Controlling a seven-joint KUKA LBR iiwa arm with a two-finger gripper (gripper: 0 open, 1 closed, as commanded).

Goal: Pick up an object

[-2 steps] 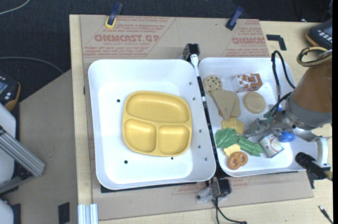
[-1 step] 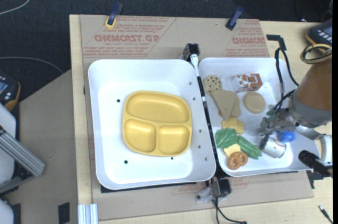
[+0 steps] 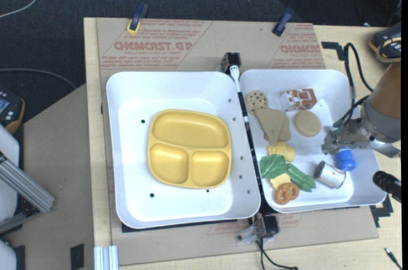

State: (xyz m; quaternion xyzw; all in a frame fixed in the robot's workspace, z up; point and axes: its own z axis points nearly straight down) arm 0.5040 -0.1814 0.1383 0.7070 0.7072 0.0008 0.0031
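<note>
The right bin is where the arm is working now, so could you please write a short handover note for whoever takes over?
Gripper: low over the right bin, beside the blue ball; grip state unclear.
Things: cookie, tan disc, corn, green leaf, pretzel and silver can lie in the right bin. Yellow divided plate sits in the left bin.
Done: nothing visibly lifted.
Left: grasp one object and raise it.

Bench (image 3: 191, 39) w/ printed brown board on top. Two white bins on it: left bin (image 3: 127, 135), right bin (image 3: 338, 81), touching. Clamps (image 3: 136, 18) at far edge.
</note>
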